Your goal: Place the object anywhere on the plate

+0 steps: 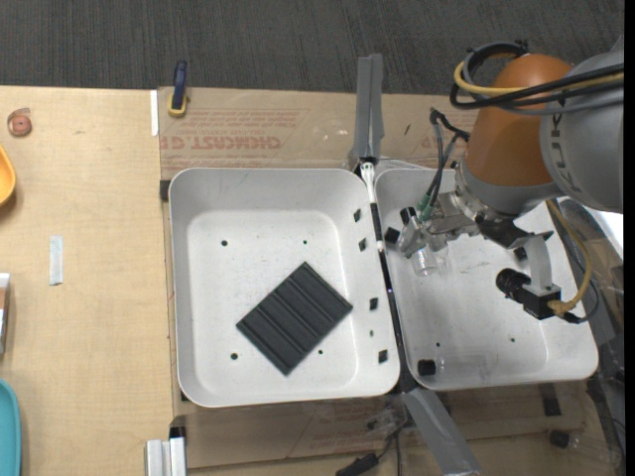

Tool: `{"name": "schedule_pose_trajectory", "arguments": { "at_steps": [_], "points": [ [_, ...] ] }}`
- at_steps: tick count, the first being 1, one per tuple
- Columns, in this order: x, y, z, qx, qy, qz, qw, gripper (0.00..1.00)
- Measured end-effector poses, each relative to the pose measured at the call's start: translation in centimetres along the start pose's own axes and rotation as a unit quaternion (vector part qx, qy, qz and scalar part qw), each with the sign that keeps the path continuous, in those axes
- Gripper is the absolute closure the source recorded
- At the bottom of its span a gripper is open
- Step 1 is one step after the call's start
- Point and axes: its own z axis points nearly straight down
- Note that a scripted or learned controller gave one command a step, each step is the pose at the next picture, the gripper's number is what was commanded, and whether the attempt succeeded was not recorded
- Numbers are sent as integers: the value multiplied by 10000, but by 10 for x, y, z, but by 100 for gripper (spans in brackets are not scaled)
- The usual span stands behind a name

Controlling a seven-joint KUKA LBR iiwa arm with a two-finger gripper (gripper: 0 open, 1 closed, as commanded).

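Note:
A dark grey ribbed plate (295, 317) lies flat and turned at an angle in the left bin (198, 206), a little below its middle. My gripper (421, 238) is low over the upper left part of the right bin (556, 360), close to the wall shared by the two bins. A small pale, see-through object (428, 260) sits right under the gripper's tip. Whether it is held or lying on the bin floor I cannot tell. The orange band (516, 117) and grey wrist hide the bin's upper right corner.
A grey divider post (369, 117) stands between the bins at the back. Black cabling and a small black fitting (526, 291) hang from the arm over the right bin. A cardboard sheet (79, 266) with small items lies left of the bins.

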Motion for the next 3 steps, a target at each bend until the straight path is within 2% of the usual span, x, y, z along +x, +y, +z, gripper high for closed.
{"name": "schedule_pose_trajectory", "arguments": {
  "at_steps": [1, 2, 3],
  "points": [
    [105, -3, -8, 3, -8, 1625, 9867, 100],
    [113, 55, -25, -9, -12, -163, 9999, 100],
    [68, -14, -72, -3, -7, -713, 9975, 100]
  ]
}}
